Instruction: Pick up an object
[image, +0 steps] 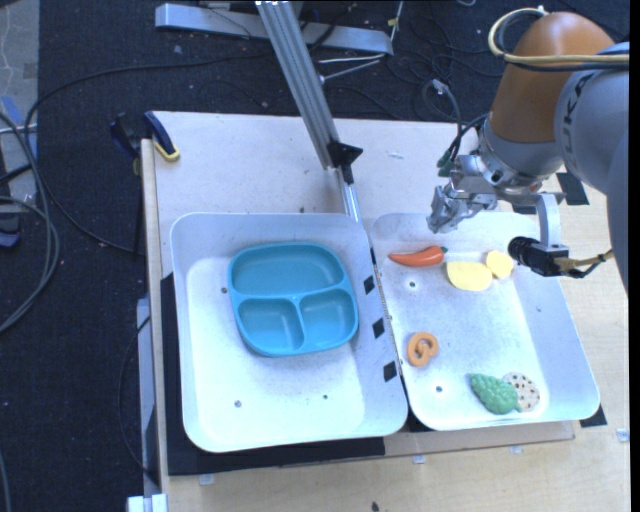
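Arm shell: smooth grey casing, rounded, above the right bin.
Band: glossy orange dome topped the wrist.
Cable: a thin yellowish loop ran over the orange band.
Gripper: dark metal assembly with silver parts.
Side fitting: black module beside the gripper.

Grey arm bent down, end effector low

We are seeing a smooth blue plastic tray lying in a matt white bin, beside a glossy orange pepper.
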